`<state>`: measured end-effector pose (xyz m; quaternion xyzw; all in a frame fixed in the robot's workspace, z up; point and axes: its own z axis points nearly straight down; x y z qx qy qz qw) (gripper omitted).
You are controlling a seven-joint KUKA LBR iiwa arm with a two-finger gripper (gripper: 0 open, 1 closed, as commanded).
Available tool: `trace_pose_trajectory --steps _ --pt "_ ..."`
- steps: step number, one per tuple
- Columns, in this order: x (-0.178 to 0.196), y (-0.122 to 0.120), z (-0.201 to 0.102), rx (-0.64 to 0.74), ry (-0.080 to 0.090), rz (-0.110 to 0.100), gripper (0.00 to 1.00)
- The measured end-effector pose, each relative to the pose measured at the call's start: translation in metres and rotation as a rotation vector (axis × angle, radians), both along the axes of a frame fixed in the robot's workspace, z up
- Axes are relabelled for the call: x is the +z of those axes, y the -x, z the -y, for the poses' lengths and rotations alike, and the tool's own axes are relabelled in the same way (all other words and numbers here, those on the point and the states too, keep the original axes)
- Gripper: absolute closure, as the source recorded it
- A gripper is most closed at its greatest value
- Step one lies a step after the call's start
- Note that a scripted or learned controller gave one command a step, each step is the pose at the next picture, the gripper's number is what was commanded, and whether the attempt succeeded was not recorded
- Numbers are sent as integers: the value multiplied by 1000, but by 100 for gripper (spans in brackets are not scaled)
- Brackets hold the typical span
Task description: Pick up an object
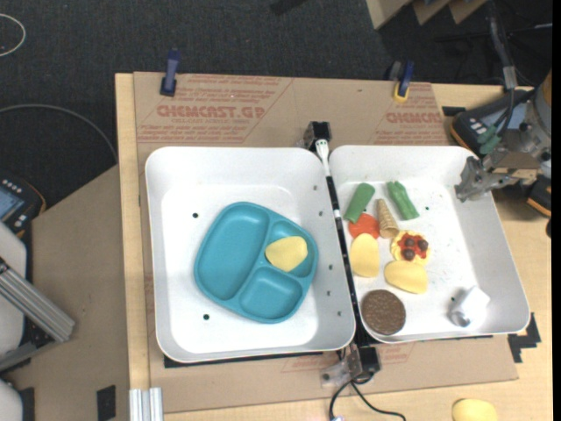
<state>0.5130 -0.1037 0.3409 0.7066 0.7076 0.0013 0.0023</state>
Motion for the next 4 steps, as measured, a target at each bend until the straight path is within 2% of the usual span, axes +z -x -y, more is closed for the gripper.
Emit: trace_pose_trajectory --steps 1,2,3,4 --pt "136 -21 94 -8 9 12 100" --pt "21 38 122 -8 -5 -17 100" --pt "131 32 47 8 1 10 100" --pt "8 36 124 -9 -3 -16 100"
